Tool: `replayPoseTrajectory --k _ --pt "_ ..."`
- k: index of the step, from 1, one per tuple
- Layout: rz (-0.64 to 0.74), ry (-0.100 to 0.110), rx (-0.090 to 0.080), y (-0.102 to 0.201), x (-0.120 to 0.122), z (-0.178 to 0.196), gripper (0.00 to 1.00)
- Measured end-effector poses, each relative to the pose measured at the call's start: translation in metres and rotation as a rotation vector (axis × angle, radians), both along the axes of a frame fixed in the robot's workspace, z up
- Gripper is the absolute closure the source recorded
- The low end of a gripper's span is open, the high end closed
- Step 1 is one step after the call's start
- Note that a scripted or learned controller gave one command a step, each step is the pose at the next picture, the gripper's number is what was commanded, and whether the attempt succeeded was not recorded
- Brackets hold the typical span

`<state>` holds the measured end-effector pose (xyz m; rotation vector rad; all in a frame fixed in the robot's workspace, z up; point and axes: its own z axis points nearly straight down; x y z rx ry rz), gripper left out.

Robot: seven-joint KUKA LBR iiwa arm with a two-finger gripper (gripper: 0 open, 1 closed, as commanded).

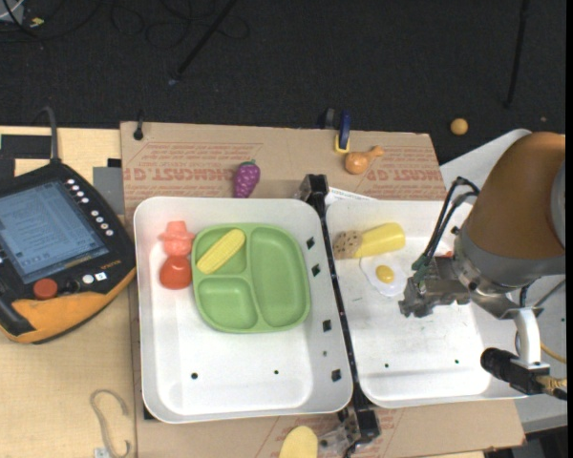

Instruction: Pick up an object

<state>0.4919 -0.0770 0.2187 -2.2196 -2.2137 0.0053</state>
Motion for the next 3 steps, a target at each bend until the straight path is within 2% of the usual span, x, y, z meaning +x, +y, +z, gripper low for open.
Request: replayPoseTrajectory --k 1,2,3 --pt "-0.003 -0.006 -0.002 -0.005 -0.003 0.019 1.00" --pt "0.002 -0.002 -0.002 -0.009 -0.002 0.003 1.00" --pt "0.002 -0.006 -0.002 -0.005 -0.002 0.018 1.00"
